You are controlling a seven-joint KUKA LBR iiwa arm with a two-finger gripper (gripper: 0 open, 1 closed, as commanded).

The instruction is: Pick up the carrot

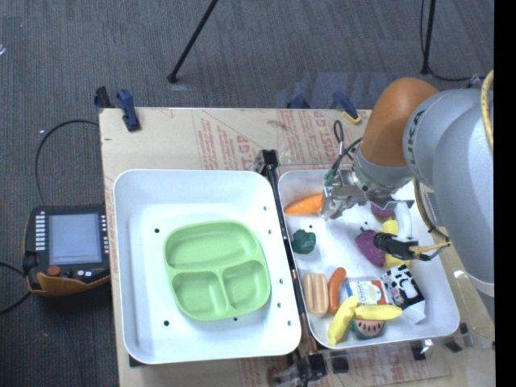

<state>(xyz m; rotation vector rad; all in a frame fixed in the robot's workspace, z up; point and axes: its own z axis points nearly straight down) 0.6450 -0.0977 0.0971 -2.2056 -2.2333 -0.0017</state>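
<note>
1. The carrot (304,205) lies in the right bin (445,301), in that bin's upper left corner, close to the wall it shares with the left bin (129,216).

2. Its long axis runs roughly left to right across the frame, the pointed tip toward the left and the thick end toward the right.

3. The gripper (334,201) sits at that thick right end, just beside it and perhaps touching. So the carrot lies to the left of the jaws, end-on to them and not crosswise between them.

4. Whether the jaws are parted or closed cannot be told from this slant. The wrist above hides most of them, and no part of the carrot is plainly seen between them.

5. My judgement: a grip across the carrot's short width would need the gripper a little further left, over the carrot's middle, because at the butt end it may slip off.

6. Nearby things are a small dark green vegetable (304,241) just below the carrot and a purple piece (370,247) to the lower right. Both are clear of the carrot.
</note>
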